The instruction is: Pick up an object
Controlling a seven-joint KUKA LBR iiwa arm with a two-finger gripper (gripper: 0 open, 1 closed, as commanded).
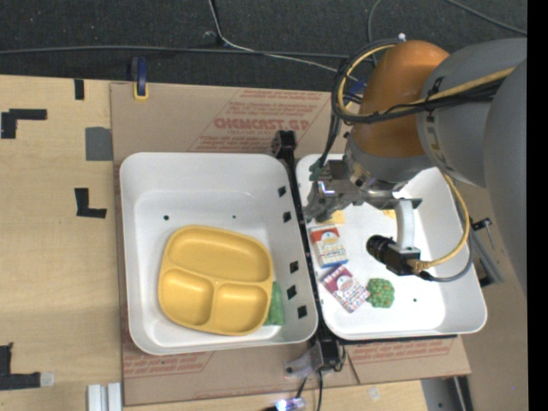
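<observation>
Cards (329, 245), green lump (380, 292) in right white bin (454, 311) on cardboard-covered bench (171, 122); tool (324, 197) above, grip state unclear.

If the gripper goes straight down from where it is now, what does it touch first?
Probably the small red-and-white packet, which lies just below the gripper in the right bin. Depth is unclear from this slanted view, so it might meet the bin floor beside the packet instead.

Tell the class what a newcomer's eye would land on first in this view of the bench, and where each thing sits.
The big yellow divided tray fills much of the left bin, with something green tucked at its right edge. The grey arm's orange band looms over the right bin, its gripper low by the bin's left wall. Below lie two small printed packets and a green broccoli-like toy.
</observation>
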